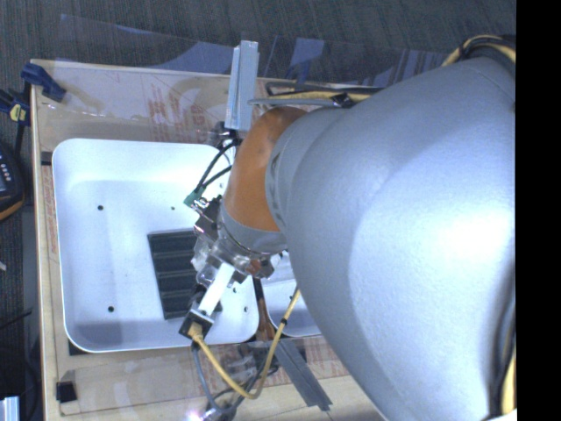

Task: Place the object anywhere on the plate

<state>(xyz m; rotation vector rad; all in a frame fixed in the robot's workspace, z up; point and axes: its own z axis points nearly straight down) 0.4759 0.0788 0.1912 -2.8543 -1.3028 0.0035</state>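
A dark grey ribbed plate (172, 270) lies flat on the floor of the left white bin (96, 235), towards its right side. My gripper (210, 266) hangs low over the plate's right edge and covers part of it. The orange band (250, 178) and the grey wrist rise above the gripper. No loose object is visible beside the plate or under the gripper from this angle.
The bulky grey arm (394, 244) covers most of the right bin, of which a bit of rim (294, 323) shows. Yellow and black cables (230, 371) hang near the bench's front edge. A grey upright post (243, 82) stands behind the bins.
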